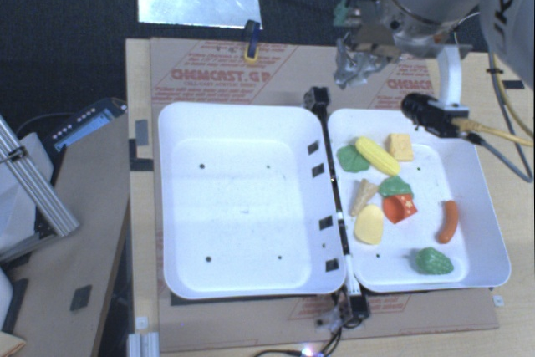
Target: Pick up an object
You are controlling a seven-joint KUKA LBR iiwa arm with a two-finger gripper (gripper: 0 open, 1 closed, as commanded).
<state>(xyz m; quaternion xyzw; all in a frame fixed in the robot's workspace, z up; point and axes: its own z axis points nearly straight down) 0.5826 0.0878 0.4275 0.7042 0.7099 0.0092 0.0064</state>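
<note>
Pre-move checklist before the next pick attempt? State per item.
1. Objects available in the right bin: ok, several lie there.
2. Hand over a target: not ok, it hangs beyond the bins' far rim.
3. Isolated target: ok, the sausage lies apart from the rest.
4. Corn free to grasp: not ok, it lies against the green leaf.
5. Hand height above the bin: cannot tell from this one view.
</note>
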